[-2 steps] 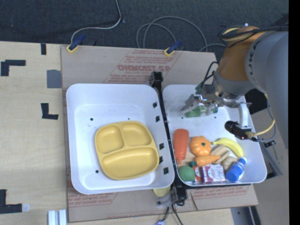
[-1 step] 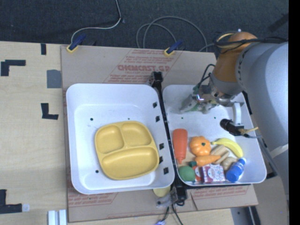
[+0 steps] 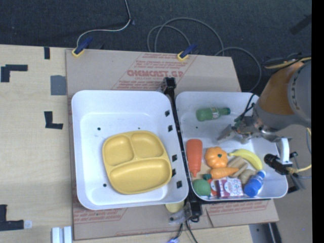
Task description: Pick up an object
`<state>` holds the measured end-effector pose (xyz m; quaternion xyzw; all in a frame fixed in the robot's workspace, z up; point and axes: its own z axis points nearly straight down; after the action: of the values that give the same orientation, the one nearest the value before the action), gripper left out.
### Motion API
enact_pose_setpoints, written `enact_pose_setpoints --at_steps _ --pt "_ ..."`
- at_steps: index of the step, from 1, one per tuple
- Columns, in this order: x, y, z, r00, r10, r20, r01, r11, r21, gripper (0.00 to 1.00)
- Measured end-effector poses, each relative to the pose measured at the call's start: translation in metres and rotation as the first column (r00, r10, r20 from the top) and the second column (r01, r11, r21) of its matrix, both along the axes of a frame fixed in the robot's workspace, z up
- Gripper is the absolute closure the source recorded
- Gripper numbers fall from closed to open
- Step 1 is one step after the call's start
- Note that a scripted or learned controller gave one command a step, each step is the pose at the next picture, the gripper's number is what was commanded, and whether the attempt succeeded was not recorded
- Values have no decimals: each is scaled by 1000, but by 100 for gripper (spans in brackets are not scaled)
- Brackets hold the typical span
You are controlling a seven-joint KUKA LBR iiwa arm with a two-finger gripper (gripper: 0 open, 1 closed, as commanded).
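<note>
Green bottle [image 3: 212, 114] lies sideways in right bin [image 3: 212, 96].

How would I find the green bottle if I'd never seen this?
Look in the right white bin. Near its far wall, apart from the toy food pile, lies the green bottle on its side. It is the only thing there lying alone.

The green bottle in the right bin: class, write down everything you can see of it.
The green bottle is small and looks like plastic, with a dark green body, a pale label band towards its neck end and a narrower neck pointing to the view's right. It lies on its side, roughly level across the picture, on the bare floor near the far wall of the right bin. Nothing touches it: the carrot and the heap of toy food lie nearer the camera, and the gripper is off to its lower right.
</note>
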<state>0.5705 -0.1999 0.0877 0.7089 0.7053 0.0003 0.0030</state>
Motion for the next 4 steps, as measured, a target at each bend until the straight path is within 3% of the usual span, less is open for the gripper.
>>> enact_pose_setpoints --at_steps 1,2,3,4 --pt "38 112 41 1000 17 0 -17 1000 7 0" --pt "-46 93 -3 1000 3 0 -3 1000 1 0" --pt "-8 76 -2 1000 7 -4 -7 1000 5 0" --pt "75 86 -3 1000 7 -15 -7 1000 5 0"
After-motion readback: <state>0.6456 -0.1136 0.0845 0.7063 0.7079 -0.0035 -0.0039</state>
